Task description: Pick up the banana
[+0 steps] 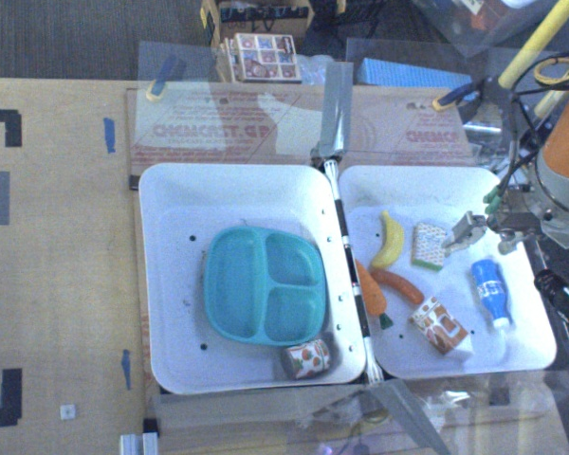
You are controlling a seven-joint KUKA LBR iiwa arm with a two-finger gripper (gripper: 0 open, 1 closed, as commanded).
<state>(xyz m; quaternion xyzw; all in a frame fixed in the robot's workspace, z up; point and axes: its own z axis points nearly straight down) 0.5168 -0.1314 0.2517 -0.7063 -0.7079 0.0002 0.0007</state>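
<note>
Bench carries two white bins. Banana (391,240) lies in right bin (522,349), far-left part, just left of sponge (429,245), above sausage (398,284). Gripper (467,230) hovers right of sponge, fingers spread, grasping nothing. Step: approach. Next you need leftward shift over banana, then descent.

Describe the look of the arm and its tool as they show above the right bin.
The arm enters from the right, a rounded grey body with an orange band above the wrist. Dark cables loop around it, with a small green fitting near the wrist. The tool is pale grey metal, angular, with two short fingers on a darker boxy mount. No lettering can be made out on it.
</note>
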